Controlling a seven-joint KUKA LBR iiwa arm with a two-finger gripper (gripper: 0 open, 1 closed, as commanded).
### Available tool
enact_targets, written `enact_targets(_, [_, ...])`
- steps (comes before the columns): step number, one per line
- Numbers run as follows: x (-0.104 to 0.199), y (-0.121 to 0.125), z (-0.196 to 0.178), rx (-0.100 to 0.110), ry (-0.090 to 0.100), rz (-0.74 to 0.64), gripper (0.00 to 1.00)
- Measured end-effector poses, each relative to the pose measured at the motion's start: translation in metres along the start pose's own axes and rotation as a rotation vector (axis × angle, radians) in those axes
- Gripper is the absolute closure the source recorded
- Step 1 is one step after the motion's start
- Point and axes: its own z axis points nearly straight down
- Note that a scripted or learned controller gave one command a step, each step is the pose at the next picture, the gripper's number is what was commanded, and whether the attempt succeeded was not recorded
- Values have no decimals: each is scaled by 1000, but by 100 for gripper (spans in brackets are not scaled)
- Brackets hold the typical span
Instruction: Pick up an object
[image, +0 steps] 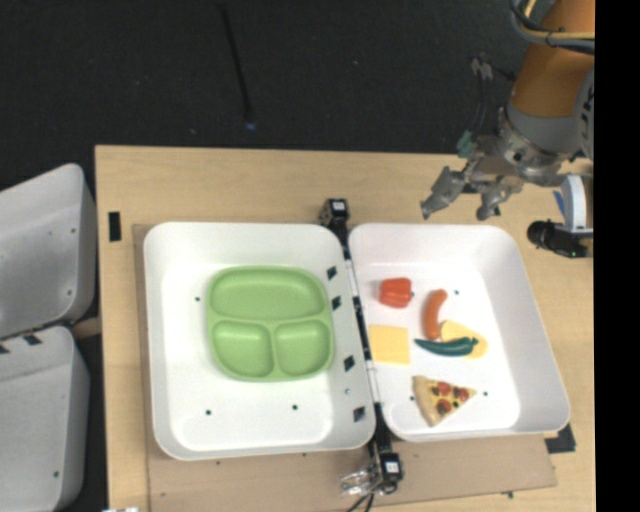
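Observation:
The right bin holds several toy foods: a red pepper, a sausage, a yellow cheese square, a dark green chilli lying on a yellow piece, and a pizza slice. My gripper hangs above the bench just beyond the right bin's far rim, well clear of the food. Its fingers are spread apart with nothing between them.
The left bin holds a green three-compartment tray. Black clips line the seam between the two bins. A white box stands off the bench at the left.

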Motion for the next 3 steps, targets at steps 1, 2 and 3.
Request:
enact_targets(1, [0, 1, -7, -11, -1, -2, 0])
enact_targets(2, [-8, 9, 49, -7, -4, 0, 0])
enact_targets(3, [-4, 1, 106, -6, -3, 1, 0])
